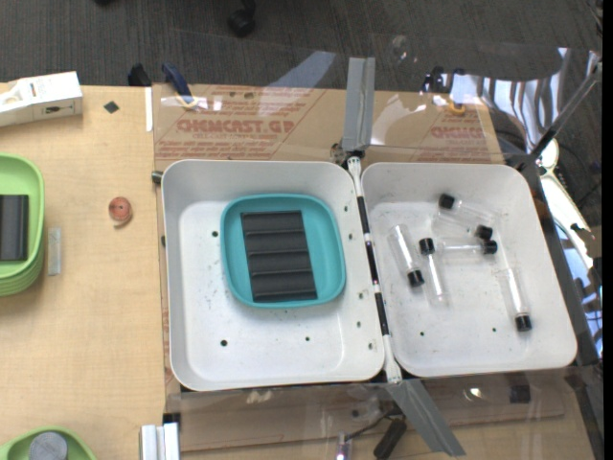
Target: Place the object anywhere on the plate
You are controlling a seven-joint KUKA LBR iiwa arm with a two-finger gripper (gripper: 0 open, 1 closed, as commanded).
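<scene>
Item: clear tubes (432,271) with black caps, about six, lying loose and criss-crossed in the right bin (460,338); their transparent walls are hard to trace against the white floor, so the caps mark them best. Item: teal plate (233,257), rounded square, glossy, in the left bin (187,295), carrying a dark ribbed insert (279,255) of four bars. No tube lies on it. My end effector: open or closed, I cannot tell. Surroundings: pale wooden tabletop (86,353); printed brown cardboard (239,118) behind the bins; green stacked trays (29,175), cut off at left; small reddish disc (119,209); white box (38,96).
</scene>
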